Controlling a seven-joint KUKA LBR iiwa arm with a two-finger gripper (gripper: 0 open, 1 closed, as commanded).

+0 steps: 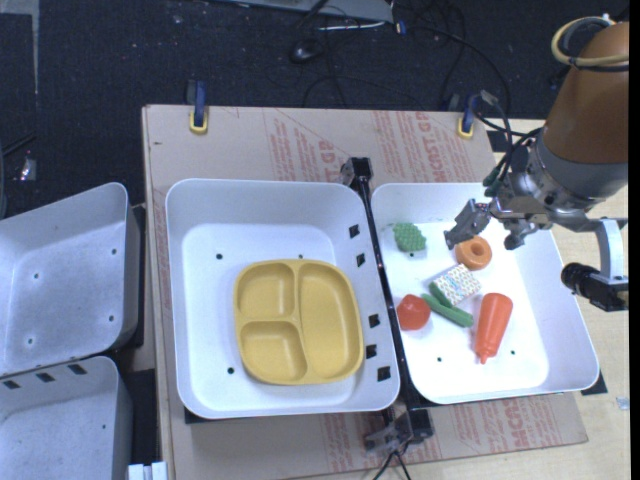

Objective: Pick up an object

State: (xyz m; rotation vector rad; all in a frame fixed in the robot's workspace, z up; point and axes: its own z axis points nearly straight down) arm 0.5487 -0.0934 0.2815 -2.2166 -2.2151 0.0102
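The right bin (560,363) holds several toy foods: a green broccoli piece (408,236), an orange ring (477,254), a patterned white block (459,284), a green bean pod (450,310), a red tomato (413,312) and an orange carrot (491,325). My gripper (492,230) hangs over the bin's upper right part, just above the orange ring. Its two dark fingers are spread open, one to the ring's upper left and the other to its upper right. Nothing is between them.
The left bin (200,268) holds a yellow divided plate (298,320). A black divider (375,268) runs between the two bins. Two more white bins (60,268) sit off the bench at the left. The arm's orange band (595,88) rises at the top right.
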